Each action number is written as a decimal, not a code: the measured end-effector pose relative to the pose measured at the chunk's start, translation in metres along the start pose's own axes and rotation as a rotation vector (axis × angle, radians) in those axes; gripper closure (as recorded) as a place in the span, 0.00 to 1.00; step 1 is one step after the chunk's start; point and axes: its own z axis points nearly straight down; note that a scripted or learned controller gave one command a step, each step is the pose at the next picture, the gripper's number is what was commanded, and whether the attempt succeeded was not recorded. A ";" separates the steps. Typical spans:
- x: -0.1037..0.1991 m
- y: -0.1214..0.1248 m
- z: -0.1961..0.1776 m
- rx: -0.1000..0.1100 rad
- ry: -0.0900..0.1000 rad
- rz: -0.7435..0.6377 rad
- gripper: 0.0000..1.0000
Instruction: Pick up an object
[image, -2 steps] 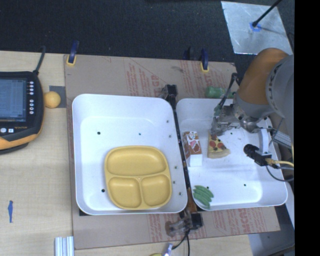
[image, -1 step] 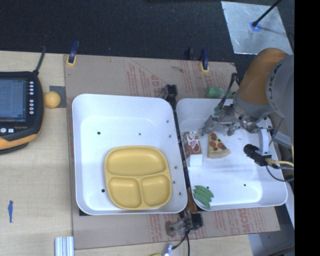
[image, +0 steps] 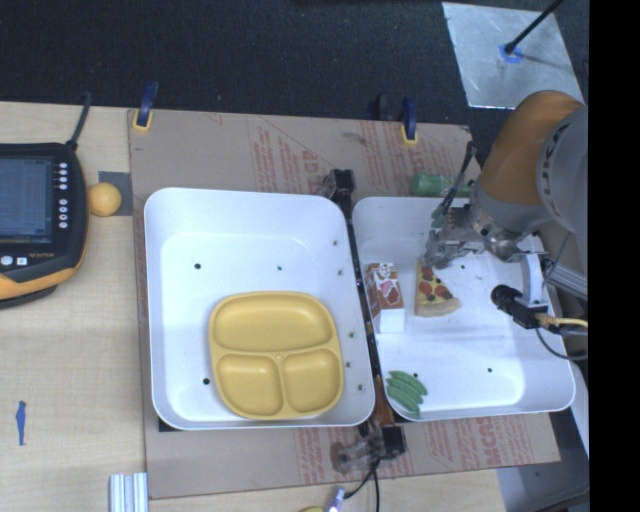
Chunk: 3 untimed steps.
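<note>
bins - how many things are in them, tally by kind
yellow divided tray in the left bin: 1
pizza slice toy in the right bin: 1
red and white packet in the right bin: 1
green pea pod toy in the right bin: 1
total: 4

Pizza slice (image: 436, 294) flat in right bin (image: 520, 385), beside end effector (image: 443, 250).

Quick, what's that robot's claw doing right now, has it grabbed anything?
Gripper: just above the pizza slice in the right bin; cannot be told whether it has grabbed anything.
</note>
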 end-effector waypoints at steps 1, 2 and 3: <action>0.000 0.000 0.000 0.000 0.000 0.000 0.00; -0.016 -0.006 0.021 0.000 0.000 0.003 0.00; -0.056 0.034 0.020 -0.003 0.001 0.004 0.00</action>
